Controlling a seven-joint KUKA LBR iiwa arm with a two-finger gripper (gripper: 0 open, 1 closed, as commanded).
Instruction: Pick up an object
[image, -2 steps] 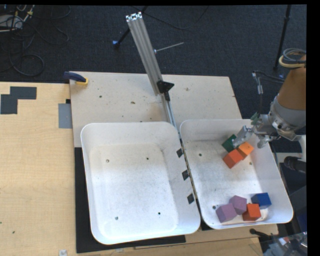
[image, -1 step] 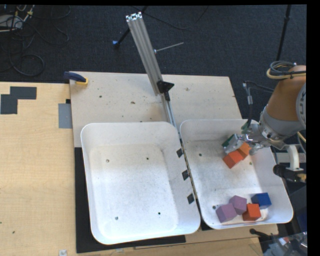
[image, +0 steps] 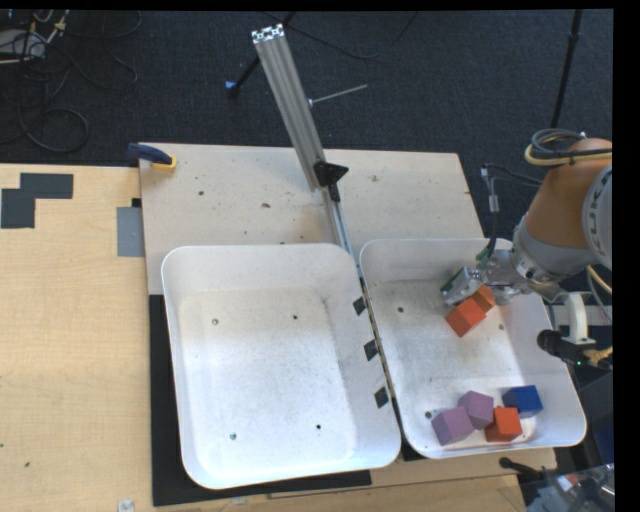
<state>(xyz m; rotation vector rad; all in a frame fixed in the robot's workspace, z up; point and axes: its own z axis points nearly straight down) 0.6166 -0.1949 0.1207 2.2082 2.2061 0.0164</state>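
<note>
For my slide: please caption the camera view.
Gripper at an orange block in the right bin; four blocks lie at its near edge.

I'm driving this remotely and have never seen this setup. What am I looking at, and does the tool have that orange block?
One fixed camera looks down at a slant on a bench with two shallow white bins. The grey and orange robot arm reaches in from the right. Its tool is over the right bin, with an orange block between its fingers, so it appears held. Near that bin's front edge lie two purple blocks, a smaller orange block and a blue block. The left bin sits beside it.
</note>
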